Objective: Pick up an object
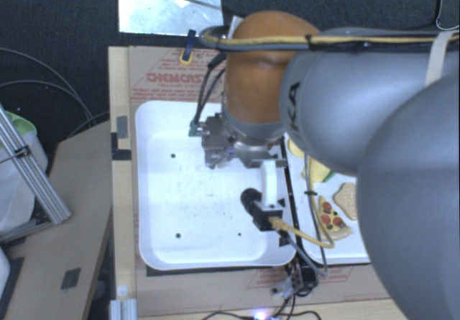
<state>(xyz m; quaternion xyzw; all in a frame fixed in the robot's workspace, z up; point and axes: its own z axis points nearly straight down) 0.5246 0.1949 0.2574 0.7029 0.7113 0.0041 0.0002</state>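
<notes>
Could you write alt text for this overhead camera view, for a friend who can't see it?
A large grey robot arm with an orange band reaches in from the right, hanging over the left white bin. In the right white bin lie a toy pizza slice and a few other toy foods, partly hidden by the arm.

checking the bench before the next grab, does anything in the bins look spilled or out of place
Nothing looks spilled or damaged. The left shallow white bin has only faint dark specks on its floor. In the right white bin, a toy pizza slice and a tan bread-like piece lie flat, partly hidden by the arm.
</notes>
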